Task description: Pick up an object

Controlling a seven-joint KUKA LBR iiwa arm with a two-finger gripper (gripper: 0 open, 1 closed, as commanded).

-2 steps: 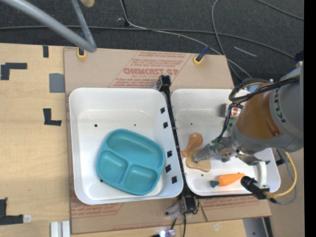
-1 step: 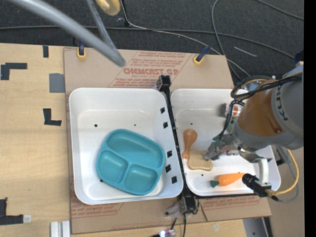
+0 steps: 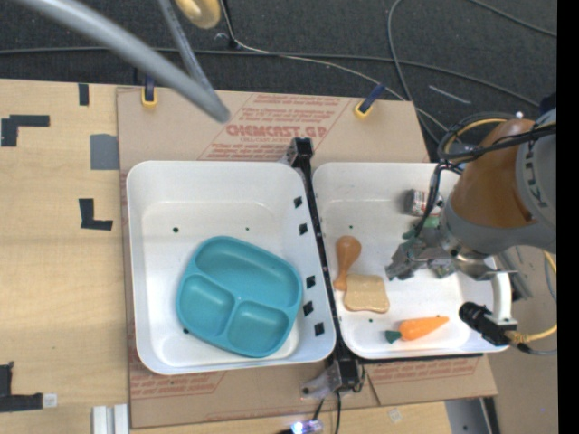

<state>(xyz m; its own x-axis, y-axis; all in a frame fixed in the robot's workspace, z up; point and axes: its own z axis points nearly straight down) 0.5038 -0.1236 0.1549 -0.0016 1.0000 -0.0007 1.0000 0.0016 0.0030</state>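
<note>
Cardboard sheet (image 3: 271, 125) reads "CHEMCAST GP"

a light wooden bench top (image 3: 54, 269) marked with black tape fills the left and lower frame, a brown cardboard sheet (image 3: 271, 120) lies at centre, and dark carpeted floor (image 3: 362, 25) crossed by black cables (image 3: 434, 16) spans the top.

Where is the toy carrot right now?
The carrot lies in the right bin near its front wall, just right of the wooden spatula and below the hand.

Pincer (image 3: 404, 262) above wooden spatula (image 3: 355, 280), carrot (image 3: 419, 328).
</note>
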